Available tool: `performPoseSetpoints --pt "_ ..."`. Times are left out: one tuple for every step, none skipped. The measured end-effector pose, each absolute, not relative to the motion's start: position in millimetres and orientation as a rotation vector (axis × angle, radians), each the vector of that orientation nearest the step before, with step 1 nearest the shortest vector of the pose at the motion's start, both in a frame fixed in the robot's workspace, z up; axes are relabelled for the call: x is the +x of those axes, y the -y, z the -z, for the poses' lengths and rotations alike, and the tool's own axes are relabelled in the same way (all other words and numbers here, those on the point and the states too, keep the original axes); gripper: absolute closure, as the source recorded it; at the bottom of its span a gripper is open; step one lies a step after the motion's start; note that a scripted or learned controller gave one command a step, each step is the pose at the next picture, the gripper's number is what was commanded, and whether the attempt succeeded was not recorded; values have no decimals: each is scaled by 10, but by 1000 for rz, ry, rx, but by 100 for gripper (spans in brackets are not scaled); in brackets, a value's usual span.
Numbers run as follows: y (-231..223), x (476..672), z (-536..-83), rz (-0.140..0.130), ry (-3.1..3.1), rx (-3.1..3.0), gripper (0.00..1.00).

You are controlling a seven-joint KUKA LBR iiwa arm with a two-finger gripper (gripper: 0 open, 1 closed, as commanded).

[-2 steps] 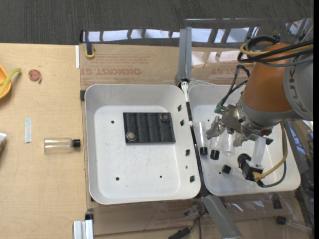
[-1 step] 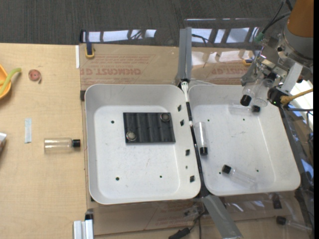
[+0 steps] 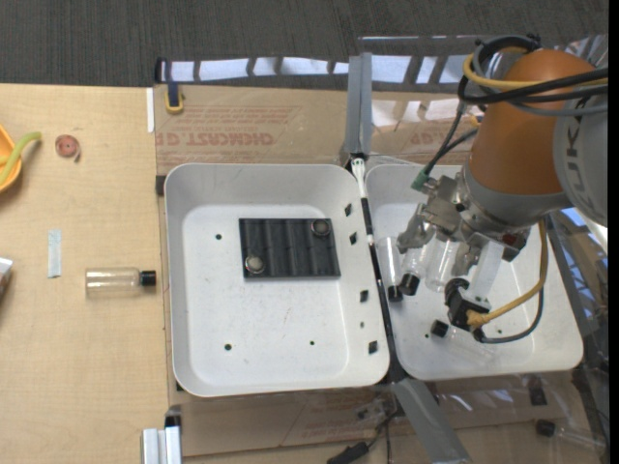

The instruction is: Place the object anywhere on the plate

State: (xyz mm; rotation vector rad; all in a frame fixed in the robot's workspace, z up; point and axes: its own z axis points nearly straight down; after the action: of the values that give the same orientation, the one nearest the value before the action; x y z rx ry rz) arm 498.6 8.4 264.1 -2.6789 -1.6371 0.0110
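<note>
A dark ridged rectangular plate (image 3: 290, 247) lies in the left white bin (image 3: 203, 346), with a small round stud near its top right corner and another near its bottom left. In the right bin (image 3: 542, 351) lie several clear vials (image 3: 406, 259) with black caps, crowded at the bin's left side. A loose black cap (image 3: 438, 330) sits lower in that bin. My gripper (image 3: 445, 264) hangs low over the vials, below the orange wrist band. The gripper body and cables hide what is under it.
The raised rims between the two bins (image 3: 372, 259) separate the gripper from the plate. On the wooden bench to the left lie a clear vial with a black cap (image 3: 118, 279), a small white strip (image 3: 54, 254), a reddish disc (image 3: 66, 145) and an orange object (image 3: 6, 158).
</note>
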Motion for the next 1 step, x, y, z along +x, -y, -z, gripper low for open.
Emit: performPoseSetpoints --pt "940 5609 -4205 -7 1837 -2548 100"
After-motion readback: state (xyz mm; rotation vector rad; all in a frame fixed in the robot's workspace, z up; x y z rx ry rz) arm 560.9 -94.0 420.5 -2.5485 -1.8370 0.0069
